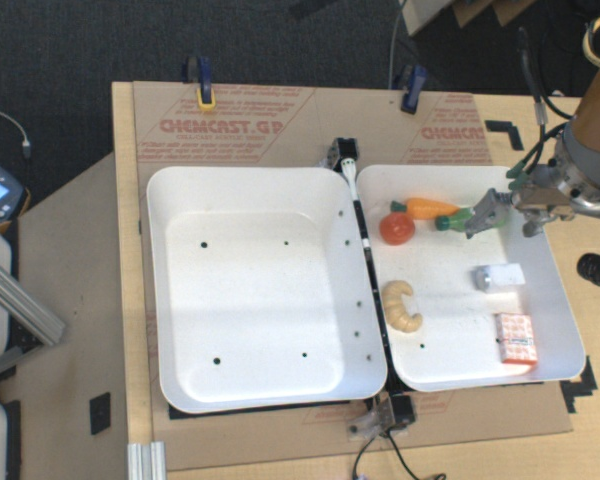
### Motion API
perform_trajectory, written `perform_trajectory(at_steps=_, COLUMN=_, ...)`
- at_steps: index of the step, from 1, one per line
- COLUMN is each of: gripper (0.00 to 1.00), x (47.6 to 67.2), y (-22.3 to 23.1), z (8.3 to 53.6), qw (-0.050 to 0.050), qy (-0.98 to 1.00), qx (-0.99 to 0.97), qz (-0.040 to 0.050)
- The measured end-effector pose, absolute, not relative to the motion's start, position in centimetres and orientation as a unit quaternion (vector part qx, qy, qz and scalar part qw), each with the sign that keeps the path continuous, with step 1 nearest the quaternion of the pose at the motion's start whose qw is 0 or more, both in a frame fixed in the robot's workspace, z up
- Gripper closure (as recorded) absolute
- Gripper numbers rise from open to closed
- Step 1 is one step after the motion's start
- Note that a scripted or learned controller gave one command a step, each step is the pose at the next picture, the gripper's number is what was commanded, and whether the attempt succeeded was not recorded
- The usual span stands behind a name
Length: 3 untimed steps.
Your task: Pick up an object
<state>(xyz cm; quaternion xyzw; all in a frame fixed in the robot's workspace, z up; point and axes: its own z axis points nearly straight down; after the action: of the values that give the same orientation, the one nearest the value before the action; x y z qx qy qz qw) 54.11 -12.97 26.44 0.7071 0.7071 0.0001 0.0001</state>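
**A:** What is the biggest thing here?

**B:** A brown cardboard-covered bench (280, 118) with red lettering, held by two clamps along its far edge, most likely so the sheet cannot slide. On it sit two shallow white plastic bins, touching side by side. The left bin (180, 268) has only small dark dots on its floor. The right bin (560, 328) holds all the objects.

**B:** The grey robot arm (590, 158) reaches in from the right, over the far right part of that bin.

**A:** And its gripper?

**B:** The two-finger gripper (510, 213) hangs over the bin's far right corner. One dark finger (485, 213) and one paler one (532, 216) stand apart with nothing between them, so the jaws look released. It grasps nothing.

**A:** What could it pick up?

**B:** By size: a tan curved croissant-shaped toy (402, 306) near the divider; a small red-and-white cardboard box (517, 340) near the front right; an orange toy carrot with a green top (435, 210) at the far side, its green end just beside the dark finger; a round red tomato-like ball (397, 229) touching or nearly touching the carrot; and a small pale grey block (498, 277) mid-bin.

**A:** Which is the likely target?

**B:** My guess is the carrot, since the gripper is closest to it.
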Motion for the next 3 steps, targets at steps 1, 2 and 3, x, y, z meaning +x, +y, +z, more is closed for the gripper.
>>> perform_trajectory(at_steps=1, gripper=0.00, x=51.8, y=-22.9, z=19.1, qw=-0.002, qy=0.704, qx=0.710, qz=-0.0022)
perform_trajectory(at_steps=2, gripper=0.00, x=47.6, y=-22.4, z=12.1, qw=-0.005, qy=0.706, qx=0.708, qz=-0.0017)
perform_trajectory(at_steps=3, gripper=1.00, x=48.0, y=-22.4, z=13.6, qw=0.002, qy=0.707, qx=0.708, qz=0.0001)
